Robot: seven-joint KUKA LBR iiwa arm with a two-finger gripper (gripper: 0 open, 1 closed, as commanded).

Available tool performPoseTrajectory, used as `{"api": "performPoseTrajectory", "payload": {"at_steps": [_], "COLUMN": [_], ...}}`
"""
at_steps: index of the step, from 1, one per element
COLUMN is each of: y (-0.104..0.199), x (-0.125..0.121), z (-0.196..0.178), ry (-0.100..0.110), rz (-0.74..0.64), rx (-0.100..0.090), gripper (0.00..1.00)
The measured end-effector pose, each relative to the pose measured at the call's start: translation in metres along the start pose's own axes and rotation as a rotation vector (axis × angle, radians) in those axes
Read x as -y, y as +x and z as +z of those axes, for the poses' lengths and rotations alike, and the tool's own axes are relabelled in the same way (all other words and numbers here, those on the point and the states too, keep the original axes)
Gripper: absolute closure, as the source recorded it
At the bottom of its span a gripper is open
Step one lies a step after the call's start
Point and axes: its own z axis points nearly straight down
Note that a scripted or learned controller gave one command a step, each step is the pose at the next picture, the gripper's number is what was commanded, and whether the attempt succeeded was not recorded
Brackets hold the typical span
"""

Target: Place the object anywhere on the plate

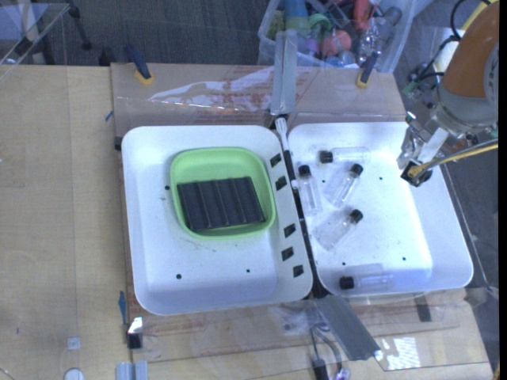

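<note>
Left bin: green plate bearing dark ribbed slab. Right bin: clear black-capped vials scattered; gripper over its far right side.

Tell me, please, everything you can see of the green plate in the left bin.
The green plate is a lime-green, rounded-square dish with a raised rim, plastic by its look. It lies flat on the floor of the left bin, towards its far side. A dark grey ribbed slab rests inside it, slightly askew, covering most of its floor. Nothing else touches it.
</note>
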Motion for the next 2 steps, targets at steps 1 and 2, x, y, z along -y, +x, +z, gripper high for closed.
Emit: {"api": "performPoseTrajectory", "payload": {"at_steps": [1,2], "y": [0.000,-0.028], "x": [0.000,-0.049], "z": [0.000,-0.056], "ry": [0.000,-0.003], "rz": [0.000,0.198], "rx": [0.000,-0.003], "gripper": [0.00,0.00]}}
